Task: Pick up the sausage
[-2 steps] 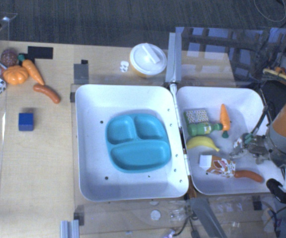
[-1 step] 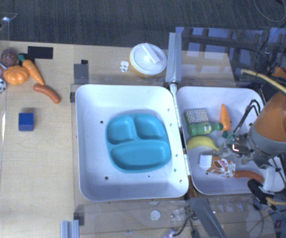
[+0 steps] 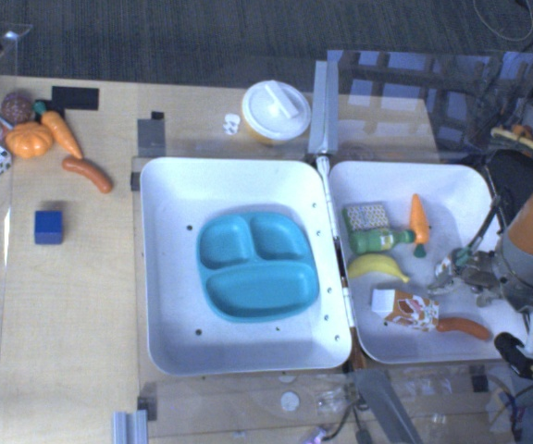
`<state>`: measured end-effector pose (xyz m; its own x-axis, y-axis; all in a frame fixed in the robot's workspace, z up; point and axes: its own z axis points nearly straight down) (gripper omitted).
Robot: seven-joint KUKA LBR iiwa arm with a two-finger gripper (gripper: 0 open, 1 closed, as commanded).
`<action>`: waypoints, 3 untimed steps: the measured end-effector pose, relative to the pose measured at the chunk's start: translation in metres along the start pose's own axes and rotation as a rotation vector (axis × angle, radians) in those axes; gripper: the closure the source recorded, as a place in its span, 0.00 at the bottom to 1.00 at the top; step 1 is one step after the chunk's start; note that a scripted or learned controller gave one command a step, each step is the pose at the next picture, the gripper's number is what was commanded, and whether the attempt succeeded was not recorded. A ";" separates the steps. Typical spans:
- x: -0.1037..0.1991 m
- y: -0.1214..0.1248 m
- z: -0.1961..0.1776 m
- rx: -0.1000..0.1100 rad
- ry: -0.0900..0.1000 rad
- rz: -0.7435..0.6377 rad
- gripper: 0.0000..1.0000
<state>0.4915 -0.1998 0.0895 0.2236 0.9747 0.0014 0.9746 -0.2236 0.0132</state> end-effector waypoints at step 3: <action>0.057 -0.013 -0.001 -0.003 -0.001 -0.059 0.00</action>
<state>0.4917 -0.1410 0.0901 0.1661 0.9861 -0.0008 0.9860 -0.1661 0.0157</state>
